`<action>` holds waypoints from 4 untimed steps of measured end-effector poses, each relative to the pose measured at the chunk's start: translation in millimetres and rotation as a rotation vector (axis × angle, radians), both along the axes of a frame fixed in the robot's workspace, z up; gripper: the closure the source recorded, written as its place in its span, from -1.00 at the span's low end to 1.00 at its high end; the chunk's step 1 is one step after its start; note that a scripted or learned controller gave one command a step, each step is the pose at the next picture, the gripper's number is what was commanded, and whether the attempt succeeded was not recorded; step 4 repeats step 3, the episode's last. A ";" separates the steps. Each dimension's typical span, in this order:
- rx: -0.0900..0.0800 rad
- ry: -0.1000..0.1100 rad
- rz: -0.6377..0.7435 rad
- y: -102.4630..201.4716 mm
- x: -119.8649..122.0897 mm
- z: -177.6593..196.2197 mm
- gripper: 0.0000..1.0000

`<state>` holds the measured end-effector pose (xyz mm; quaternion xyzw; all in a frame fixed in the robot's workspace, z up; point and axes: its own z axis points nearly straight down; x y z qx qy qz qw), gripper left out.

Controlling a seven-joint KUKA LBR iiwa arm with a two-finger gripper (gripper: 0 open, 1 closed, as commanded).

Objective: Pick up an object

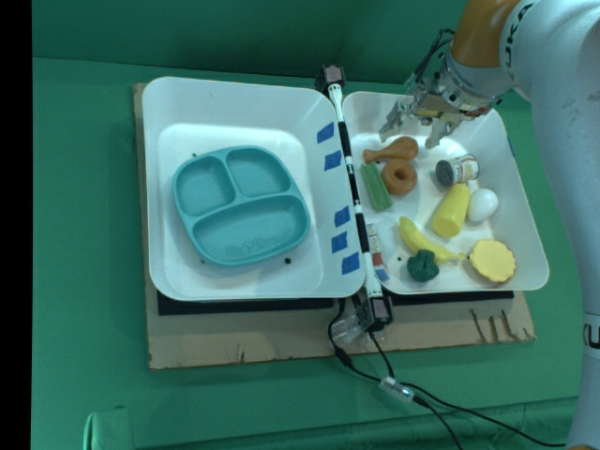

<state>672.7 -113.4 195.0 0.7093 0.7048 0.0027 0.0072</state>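
Observation:
My gripper [414,127] hangs over the back of the right bin [525,251], open, with its two fingers spread and nothing between them. Just below it lies a brown chicken drumstick [394,149]. A brown doughnut [400,176] sits in front of the drumstick, beside a green stick-shaped piece [376,187]. To the right lie a small tin can [457,170], a yellow bottle [451,210] and a white egg [483,204]. Nearer the front are a banana [419,239], a broccoli floret [423,266] and a yellow ridged disc [492,261].
The left bin [159,242] holds a teal divided plate [241,204]. A taped divider bar [352,190] runs between the bins. Both bins rest on cardboard [234,350] over green cloth, and cables [403,397] trail off the front edge.

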 end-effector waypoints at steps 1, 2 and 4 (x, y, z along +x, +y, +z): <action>-0.001 -0.004 -0.001 12.8 -52.1 -7.4 -1.00; -0.007 -0.020 -0.007 9.8 -48.6 9.6 1.00; 0.003 0.001 0.002 43.5 -102.6 88.4 1.00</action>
